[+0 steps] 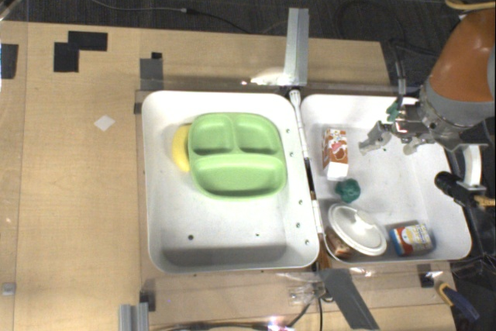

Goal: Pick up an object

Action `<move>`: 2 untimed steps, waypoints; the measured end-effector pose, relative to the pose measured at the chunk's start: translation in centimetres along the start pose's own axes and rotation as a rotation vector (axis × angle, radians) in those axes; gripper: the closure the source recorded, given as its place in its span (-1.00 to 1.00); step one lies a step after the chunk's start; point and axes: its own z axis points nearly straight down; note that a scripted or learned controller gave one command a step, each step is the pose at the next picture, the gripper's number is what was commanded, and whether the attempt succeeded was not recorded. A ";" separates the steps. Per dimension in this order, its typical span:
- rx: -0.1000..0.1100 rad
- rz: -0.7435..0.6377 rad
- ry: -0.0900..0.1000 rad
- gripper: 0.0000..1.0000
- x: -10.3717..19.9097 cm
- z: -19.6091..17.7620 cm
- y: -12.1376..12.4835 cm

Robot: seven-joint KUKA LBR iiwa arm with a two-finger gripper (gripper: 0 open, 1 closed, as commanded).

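Over at the right of the frame, the arm [465, 74] reaches in above the right bin [434, 190], its gripper [391, 137] hanging near the bin's upper middle. Its two fingers look spread apart, with nothing between them. Just left of the gripper lies a small red and white carton [335, 152], and below that a little teal object [348, 189]. Lower in the same bin sits a white bowl [358, 229] at the left corner, with a small can [409, 238] on its side to its right. At frame centre, the left bin [225, 244] holds a green divided tray [235, 153], and a yellow object [180, 149] peeks out from the tray's left edge.
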 end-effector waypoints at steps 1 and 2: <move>0.000 -0.061 -0.001 -1.00 -4.5 6.2 3.0; -0.012 -0.071 -0.011 -1.00 1.9 9.2 6.2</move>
